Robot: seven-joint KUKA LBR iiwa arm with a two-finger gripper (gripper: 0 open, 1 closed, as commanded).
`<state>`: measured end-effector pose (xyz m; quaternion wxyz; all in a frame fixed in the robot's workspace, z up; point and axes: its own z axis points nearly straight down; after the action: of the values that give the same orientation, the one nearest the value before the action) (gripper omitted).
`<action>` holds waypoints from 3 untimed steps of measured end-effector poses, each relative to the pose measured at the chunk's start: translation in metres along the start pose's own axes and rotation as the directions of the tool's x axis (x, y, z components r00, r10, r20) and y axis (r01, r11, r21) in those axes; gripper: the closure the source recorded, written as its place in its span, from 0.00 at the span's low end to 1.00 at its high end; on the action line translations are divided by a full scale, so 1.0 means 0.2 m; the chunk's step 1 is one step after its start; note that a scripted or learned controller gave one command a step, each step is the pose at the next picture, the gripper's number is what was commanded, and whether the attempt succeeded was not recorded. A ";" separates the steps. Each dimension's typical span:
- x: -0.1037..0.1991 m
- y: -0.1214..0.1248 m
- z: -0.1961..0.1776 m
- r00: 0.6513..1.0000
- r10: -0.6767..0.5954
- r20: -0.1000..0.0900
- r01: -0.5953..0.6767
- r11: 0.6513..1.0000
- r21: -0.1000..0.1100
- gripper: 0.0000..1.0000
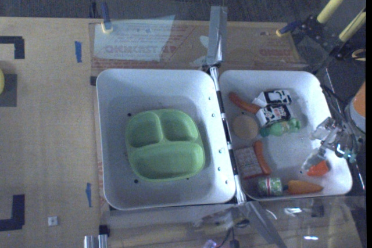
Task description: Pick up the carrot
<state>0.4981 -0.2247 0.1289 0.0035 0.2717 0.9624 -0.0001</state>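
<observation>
The carrot [303,187], orange and long, lies flat along the front wall of the right bin [311,83], near its front right corner. A small red-orange item [318,169] sits just above it. My gripper [322,149] reaches in from the right and hangs over the bin's right side, just above and behind that red-orange item and a short way from the carrot. Nothing can be seen held in it.
The right bin also holds two sausages [244,103] [263,158], two small cartons [273,107], a green bottle [282,126], a tan round item [245,126], a brown square [247,161] and a green can [269,186]. A green divided plate [165,145] lies in the left bin [116,90].
</observation>
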 end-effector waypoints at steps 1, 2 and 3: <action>0.04 -0.02 0.18 0.916 -0.401 0.022 0.401 0.916 0.002 0.00; 0.04 -0.02 0.18 0.909 -0.415 0.023 0.415 0.910 0.002 0.00; 0.05 -0.01 0.17 0.852 -0.524 0.024 0.524 0.852 0.005 0.00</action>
<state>0.4897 -0.2216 0.0951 0.0156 -0.0005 0.9999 -0.0034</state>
